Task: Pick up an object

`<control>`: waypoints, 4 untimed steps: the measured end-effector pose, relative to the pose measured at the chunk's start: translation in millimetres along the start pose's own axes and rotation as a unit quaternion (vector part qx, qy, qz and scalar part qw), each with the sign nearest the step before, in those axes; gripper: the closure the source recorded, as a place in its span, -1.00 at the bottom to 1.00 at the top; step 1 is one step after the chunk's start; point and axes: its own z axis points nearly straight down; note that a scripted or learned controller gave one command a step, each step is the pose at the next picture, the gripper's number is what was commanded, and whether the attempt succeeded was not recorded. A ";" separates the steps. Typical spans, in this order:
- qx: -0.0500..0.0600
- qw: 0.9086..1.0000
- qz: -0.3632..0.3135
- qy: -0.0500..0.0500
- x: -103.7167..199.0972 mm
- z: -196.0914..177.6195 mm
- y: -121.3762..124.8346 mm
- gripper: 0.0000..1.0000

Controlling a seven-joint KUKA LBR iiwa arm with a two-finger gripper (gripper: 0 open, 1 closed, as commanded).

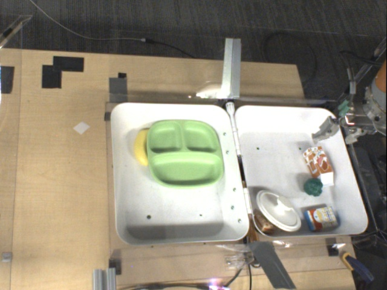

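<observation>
Gripper [327, 129] hung over right white bin [272, 125], far corner; couldn't tell its state. Small orange-and-white packet [317, 160] lay just below it. Green divided plastic plate [184, 151] sat in left bin.

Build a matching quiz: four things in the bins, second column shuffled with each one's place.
Things:
1. green divided plate
2. yellow object
3. small can
4. gripper

Places:
A. near right corner of the right bin
B. middle of the left bin
C. over the right bin's far right corner
D. tucked against the plate's left edge

Pairs: 1-B, 2-D, 3-A, 4-C
</observation>
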 end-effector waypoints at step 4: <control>-0.002 0.990 -0.144 0.000 89.7 52.2 54.2 1.00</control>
